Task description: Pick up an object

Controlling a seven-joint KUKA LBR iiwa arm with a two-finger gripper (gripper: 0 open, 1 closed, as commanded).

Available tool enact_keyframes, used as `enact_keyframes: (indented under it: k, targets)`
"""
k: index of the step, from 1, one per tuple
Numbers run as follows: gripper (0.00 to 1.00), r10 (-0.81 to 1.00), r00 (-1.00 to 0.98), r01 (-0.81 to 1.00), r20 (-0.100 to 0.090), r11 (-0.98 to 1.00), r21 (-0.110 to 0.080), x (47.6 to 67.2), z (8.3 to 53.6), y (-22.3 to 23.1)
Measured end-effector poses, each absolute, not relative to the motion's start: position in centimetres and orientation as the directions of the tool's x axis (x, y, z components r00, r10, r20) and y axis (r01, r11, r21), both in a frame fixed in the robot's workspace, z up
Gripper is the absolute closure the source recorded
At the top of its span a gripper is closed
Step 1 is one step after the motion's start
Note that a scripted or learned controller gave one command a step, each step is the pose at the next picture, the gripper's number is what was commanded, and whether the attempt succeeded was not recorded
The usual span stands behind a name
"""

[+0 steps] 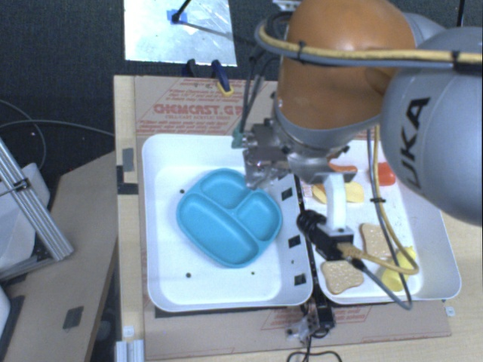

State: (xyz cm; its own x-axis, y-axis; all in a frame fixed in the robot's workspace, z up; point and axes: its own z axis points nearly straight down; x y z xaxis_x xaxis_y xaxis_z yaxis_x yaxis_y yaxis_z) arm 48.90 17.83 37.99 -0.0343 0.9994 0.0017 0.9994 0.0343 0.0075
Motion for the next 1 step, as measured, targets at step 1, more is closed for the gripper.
enact_keyframes:
  k: [1]
  targets:
    - [1.00, 0.999, -0.042, 0.999, 0.002, 0.042, 0.009, 48.95, 39.02, 17.85]
